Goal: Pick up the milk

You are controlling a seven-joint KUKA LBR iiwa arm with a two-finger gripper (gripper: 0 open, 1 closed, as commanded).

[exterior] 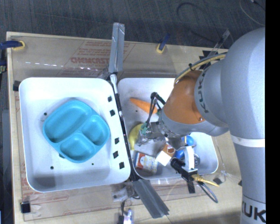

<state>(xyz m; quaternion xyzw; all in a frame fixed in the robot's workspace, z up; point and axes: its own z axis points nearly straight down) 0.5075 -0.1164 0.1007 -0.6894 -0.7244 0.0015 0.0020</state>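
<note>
Two white bins sit side by side on a pale plywood bench [60,55] (red lettering printed across it), with dark carpet [130,3] beyond. The view's left bin [30,139] holds a blue tray [77,130]. The gripper [149,132] is low in the right bin [140,85] among clutter; whether its claw is apart or together I cannot tell. The milk [147,162] lies just beside it, against the near wall.

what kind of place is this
Probably a robotics lab picking bench: a KUKA arm reaches over a white left bin holding a blue divided tray and a white right bin of jumbled grocery items.
</note>
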